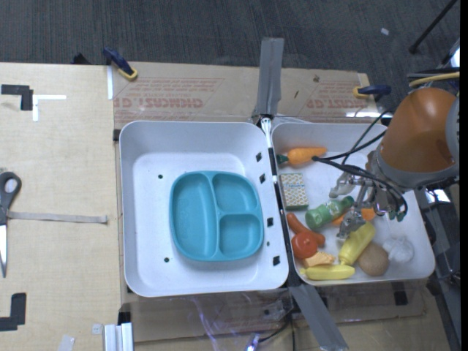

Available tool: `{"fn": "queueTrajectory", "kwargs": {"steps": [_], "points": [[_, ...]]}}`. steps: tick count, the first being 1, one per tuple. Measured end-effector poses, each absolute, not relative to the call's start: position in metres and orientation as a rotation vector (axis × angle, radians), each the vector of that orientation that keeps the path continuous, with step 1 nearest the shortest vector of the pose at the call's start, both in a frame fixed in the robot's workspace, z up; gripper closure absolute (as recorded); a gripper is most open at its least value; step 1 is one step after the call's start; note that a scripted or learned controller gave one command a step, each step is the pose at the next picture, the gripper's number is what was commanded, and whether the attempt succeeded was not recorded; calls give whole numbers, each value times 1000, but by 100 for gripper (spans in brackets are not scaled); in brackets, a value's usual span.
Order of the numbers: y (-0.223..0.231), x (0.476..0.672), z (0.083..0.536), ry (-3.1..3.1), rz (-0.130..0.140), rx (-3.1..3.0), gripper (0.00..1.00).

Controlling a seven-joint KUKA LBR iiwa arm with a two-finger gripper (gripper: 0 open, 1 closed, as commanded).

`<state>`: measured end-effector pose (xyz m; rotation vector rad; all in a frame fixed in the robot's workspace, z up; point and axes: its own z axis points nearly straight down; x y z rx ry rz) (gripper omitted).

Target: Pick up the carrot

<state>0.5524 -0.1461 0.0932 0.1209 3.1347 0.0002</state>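
From above, two white bins sit side by side on the bench. The left bin [139,218] holds a teal divided plate [217,216] lying flat in its middle. The right bin [420,265] is crowded with toy food. The carrot [306,155] lies near the far left corner of that bin, orange with a green stub at its left end, just beyond a small checked box [293,189]. The gripper [356,212] hangs over the middle of the right bin, well apart from the carrot, right above a green bottle [328,212] and a yellow bottle [356,244] (cables and metal parts crowd it, so I cannot tell how its jaws stand). Nearer the front edge lie a red pepper [303,238], a banana [329,272] and a brown potato [374,259]. A pair of scissors [6,203] rests on the bench at far left.
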Motion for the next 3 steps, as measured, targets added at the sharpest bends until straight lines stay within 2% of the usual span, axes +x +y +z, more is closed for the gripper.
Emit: {"fn": "queueTrajectory", "kwargs": {"steps": [1,2,3], "points": [[-144,543,99,3106,0,430,0],[-102,574,92,2989,0,956,0],[-135,479,93,2977,0,988,0]]}}
